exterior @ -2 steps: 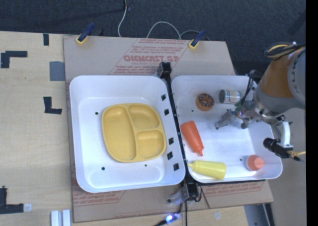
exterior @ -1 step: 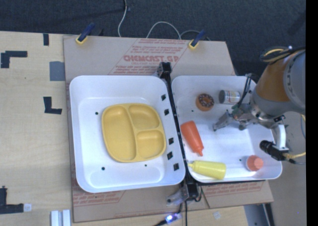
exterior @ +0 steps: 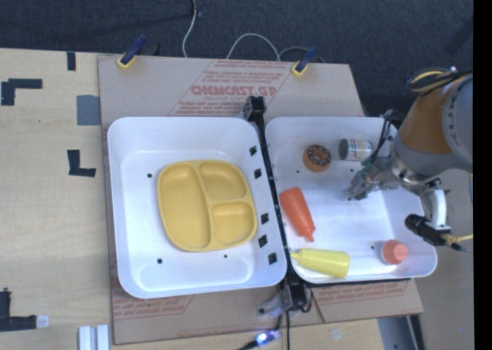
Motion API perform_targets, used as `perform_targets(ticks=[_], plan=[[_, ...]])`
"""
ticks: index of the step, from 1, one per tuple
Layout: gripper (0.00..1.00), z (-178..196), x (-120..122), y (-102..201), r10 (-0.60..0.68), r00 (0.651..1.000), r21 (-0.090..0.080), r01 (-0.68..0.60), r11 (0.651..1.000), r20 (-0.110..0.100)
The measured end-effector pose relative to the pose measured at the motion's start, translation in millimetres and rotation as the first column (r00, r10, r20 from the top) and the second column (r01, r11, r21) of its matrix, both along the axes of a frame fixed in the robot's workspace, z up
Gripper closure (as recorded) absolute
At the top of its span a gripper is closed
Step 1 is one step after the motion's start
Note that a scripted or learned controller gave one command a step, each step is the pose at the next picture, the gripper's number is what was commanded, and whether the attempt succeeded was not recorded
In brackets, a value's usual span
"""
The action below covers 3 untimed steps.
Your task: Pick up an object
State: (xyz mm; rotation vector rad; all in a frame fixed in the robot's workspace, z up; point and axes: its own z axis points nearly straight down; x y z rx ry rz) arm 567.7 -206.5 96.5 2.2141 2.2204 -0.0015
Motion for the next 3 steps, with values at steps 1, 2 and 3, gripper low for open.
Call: perform_targets(ticks=[1, 2, 3], plan=[[1.0, 63, 1, 2, -0.001, 1.0, 0.004, 0.001, 1.0, 0.0], [1.0, 116, -8, 6, -0.001, 1.0, 0.004, 0.001, 1.0, -0.001], [1.0, 162, -7, 6, -0.001, 1.0, 0.003, 0.001, 1.0, 0.001]])
